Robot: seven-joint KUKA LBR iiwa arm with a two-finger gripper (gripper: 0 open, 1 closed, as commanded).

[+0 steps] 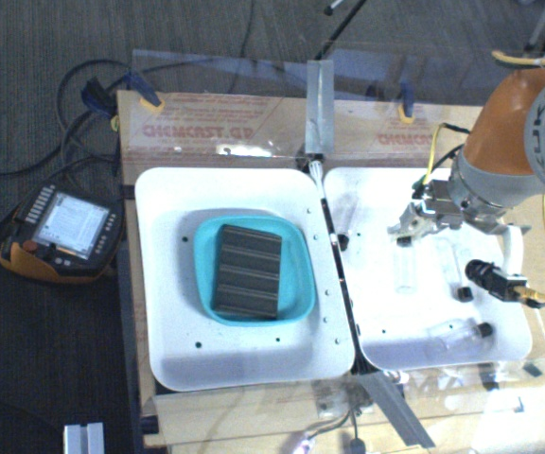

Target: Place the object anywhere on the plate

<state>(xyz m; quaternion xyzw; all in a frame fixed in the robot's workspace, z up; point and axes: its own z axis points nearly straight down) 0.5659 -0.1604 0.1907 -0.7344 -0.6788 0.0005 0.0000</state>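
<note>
A dark grey ribbed block [248, 270] lies flat on the light blue plate [297, 282], which sits in the middle of the left white bin [164, 329]. The block covers most of the plate's centre. My gripper [411, 225] hangs over the upper middle of the right bin [377, 339], well to the right of the plate and apart from the block. The grey arm with its orange band [504, 135] comes in from the upper right.
A metal divider [334, 253] separates the two bins. In the right bin lie faint clear items [406, 274] and a clear piece with a dark end [462, 332]. A black fitting [485, 277] juts near the right rim. A cardboard wall [225, 129] runs behind the bins.
</note>
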